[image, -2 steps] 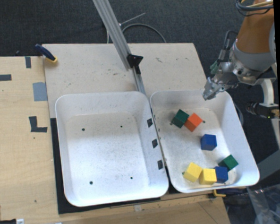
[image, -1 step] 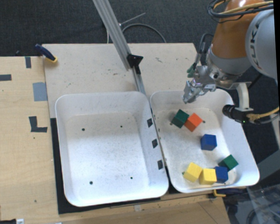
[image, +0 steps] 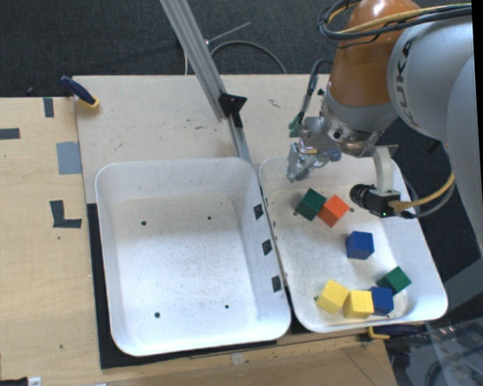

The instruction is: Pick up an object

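Observation:
The right bin [image: 417,255] holds several small blocks. A dark green block [image: 311,203] touches an orange block [image: 334,210] near the bin's far end. Lower down lies a blue block [image: 360,244]. At the near end sit two yellow blocks [image: 333,295] [image: 360,303], another blue block [image: 383,299] and a green block [image: 395,280]. My gripper [image: 299,168] hangs over the far left corner of the right bin, just up-left of the dark green block, fingers close together with nothing between them.
The left bin [image: 180,257] lies beside the right one, sharing a raised rim. A slanted metal bar [image: 205,64] crosses the bench behind the bins. A black cable end [image: 372,198] hangs by the right bin's far right edge.

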